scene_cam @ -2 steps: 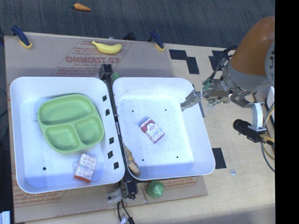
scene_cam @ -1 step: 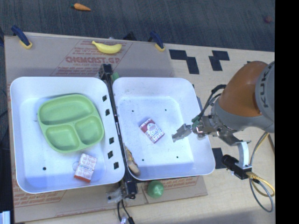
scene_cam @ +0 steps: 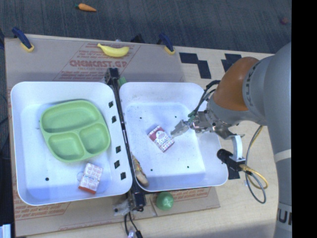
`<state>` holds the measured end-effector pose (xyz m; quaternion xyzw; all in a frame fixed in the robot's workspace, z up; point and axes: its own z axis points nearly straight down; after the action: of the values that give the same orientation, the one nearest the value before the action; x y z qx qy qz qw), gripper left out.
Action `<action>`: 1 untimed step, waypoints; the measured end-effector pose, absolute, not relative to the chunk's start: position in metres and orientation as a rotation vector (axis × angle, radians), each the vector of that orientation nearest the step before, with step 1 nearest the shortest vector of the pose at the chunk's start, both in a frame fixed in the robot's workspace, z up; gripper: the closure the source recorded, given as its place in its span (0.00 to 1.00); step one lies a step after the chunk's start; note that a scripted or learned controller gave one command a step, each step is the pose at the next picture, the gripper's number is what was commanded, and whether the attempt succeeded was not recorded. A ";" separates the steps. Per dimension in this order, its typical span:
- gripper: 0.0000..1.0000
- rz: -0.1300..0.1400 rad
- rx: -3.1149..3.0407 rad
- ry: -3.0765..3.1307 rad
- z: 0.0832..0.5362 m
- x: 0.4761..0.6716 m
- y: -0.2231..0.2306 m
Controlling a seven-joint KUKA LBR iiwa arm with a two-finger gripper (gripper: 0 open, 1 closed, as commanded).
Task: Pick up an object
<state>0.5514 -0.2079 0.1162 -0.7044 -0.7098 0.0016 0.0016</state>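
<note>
A small red and white packet (scene_cam: 161,138) lies flat near the middle of the right bin (scene_cam: 148,95). My gripper (scene_cam: 181,128) hangs low over that bin, just right of the packet, its grey tip pointing left toward it. A narrow gap seems to separate the tip from the packet, and nothing shows between the fingers. A second red and white packet (scene_cam: 90,177) rests in the left bin (scene_cam: 22,133), below a green divided plate (scene_cam: 75,129).
A tan object (scene_cam: 139,172) leans at the right bin's front left corner. On the bench sit a green ball (scene_cam: 165,200) in front of the bins and a yellow banana (scene_cam: 113,49) behind them. An orange carrot (scene_cam: 87,7) lies on the floor.
</note>
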 end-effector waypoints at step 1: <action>0.00 -0.007 -2.218 -2.234 0.097 0.550 -0.211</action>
<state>0.5501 -0.2110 0.0970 -0.7045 -0.7097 -0.0021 -0.0034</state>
